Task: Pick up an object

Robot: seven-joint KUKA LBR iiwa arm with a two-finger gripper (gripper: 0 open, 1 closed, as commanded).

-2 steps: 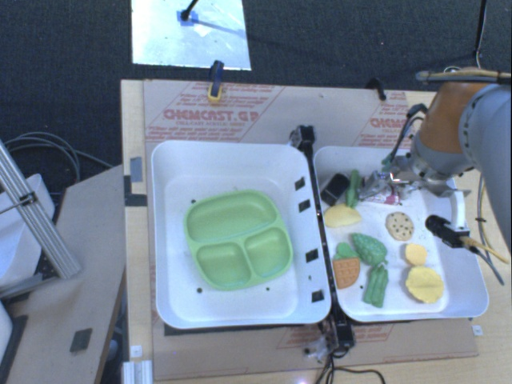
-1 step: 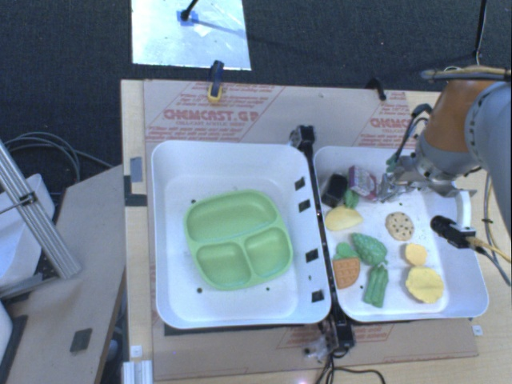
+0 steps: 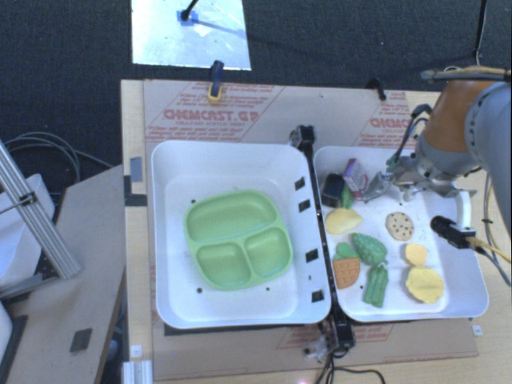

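The bench [image 3: 200, 102] carries two shallow white bins side by side. The left bin [image 3: 172, 238] holds a green divided tray [image 3: 238, 238] with three compartments, lying flat near its middle. The right bin [image 3: 472, 290] holds a scatter of toy food.

The grey arm [image 3: 472, 126], with its orange band, reaches in from the right over the far part of the right bin. Its gripper [image 3: 376, 184] hangs low at the far left of that bin, just beside a purple piece [image 3: 350, 169] and a dark block [image 3: 333, 189]. Whether its fingers are spread or pressed together cannot be told from this view, and nothing can be seen between them.

Nearer in the right bin, from left to right, lie a pale yellow piece [image 3: 342, 221], a green leafy vegetable [image 3: 369, 249], a round chocolate-chip cookie [image 3: 399, 226] and a small yellow piece [image 3: 415, 254]. Along the near side sit an orange waffle-textured piece [image 3: 346, 272], a green pod [image 3: 375, 285] and a larger yellow piece [image 3: 425, 284]. All of them rest on the bin floor.
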